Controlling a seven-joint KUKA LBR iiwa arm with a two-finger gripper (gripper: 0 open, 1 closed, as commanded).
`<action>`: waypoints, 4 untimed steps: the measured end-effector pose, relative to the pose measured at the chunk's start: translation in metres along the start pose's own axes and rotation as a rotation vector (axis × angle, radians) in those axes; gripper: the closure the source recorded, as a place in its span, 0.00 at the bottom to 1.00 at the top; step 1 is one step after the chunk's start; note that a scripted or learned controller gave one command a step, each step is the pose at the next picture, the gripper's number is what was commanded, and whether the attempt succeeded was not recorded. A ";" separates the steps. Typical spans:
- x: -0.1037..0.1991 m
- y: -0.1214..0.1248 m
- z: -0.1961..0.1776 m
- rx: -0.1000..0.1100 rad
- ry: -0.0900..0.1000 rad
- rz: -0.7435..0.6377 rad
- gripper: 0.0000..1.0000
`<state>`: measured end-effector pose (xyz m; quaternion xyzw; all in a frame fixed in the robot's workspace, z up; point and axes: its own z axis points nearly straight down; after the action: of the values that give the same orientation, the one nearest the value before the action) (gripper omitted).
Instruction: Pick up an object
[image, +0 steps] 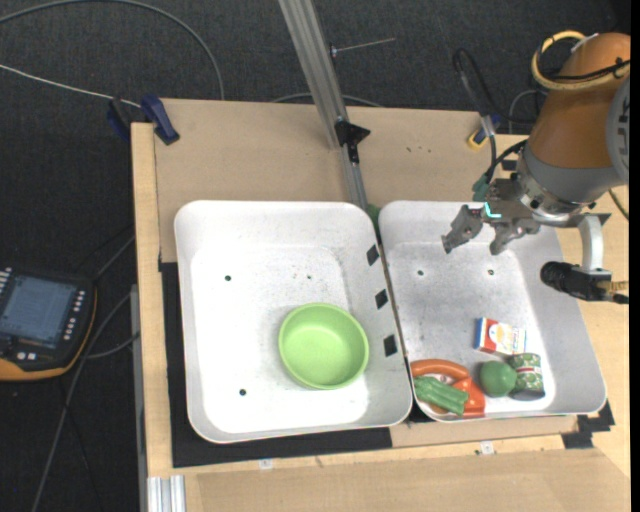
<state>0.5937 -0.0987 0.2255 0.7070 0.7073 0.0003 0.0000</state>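
The grey two-finger gripper (487, 232) hangs over the far end of the right shallow white bin (440, 300), its fingers spread apart and holding nothing. The small things lie toward the near end: a white and red box (498, 337), a round green ball (495, 377), perhaps a printed can (527, 374), and an orange and green toy (443, 388).

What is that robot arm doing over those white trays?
The gripper hangs open over the far end of the right bin, holding nothing. It is meant to pick something up. A green ball, a small can, a little carton and an orange toy wait at the near end. A green bowl sits in the left bin.
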 end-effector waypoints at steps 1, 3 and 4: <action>0.000 0.000 0.000 0.000 0.000 0.000 0.00; 0.003 -0.011 0.098 0.005 0.000 0.000 0.00; 0.003 -0.012 0.131 0.003 0.000 0.000 0.00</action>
<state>0.5820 -0.0957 0.0942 0.7070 0.7072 -0.0006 -0.0010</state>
